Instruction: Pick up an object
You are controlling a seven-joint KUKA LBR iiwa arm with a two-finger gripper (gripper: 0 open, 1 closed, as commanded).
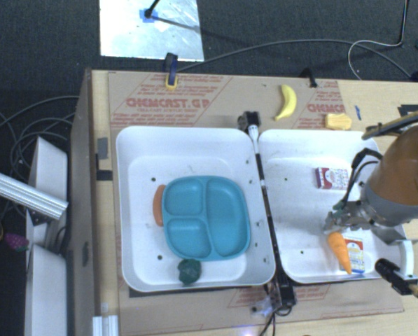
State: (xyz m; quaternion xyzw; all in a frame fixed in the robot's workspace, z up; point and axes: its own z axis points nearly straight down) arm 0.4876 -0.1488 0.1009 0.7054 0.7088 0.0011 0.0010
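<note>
The camera view looks down at a slant on my cardboard-topped desk [216, 93], which carries two shallow white plastic bins side by side.

In the left bin [135, 152] I count three things. One light blue plastic tray with three compartments [206, 217] sits in the middle. One orange sausage-shaped piece [157, 205] lies along the tray's left edge, touching it. One dark green rounded lump [190, 271] rests just below the tray, near the bin's front wall.

In the right bin [293, 187] I also count three things. One small red and white carton [332, 178] lies flat near the middle. One orange toy carrot [341, 251] lies toward the front right, resting partly on one flat white printed card [356, 254].

The grey arm with its orange band [398, 170] reaches in from the right. Its gripper [347, 219] hangs just above the carrot's upper end. I cannot tell whether the fingers are open or closed, and nothing shows between them.

Behind the bins, on the desk, lie one yellow toy banana [287, 102] and one pale yellow block [339, 122].
</note>
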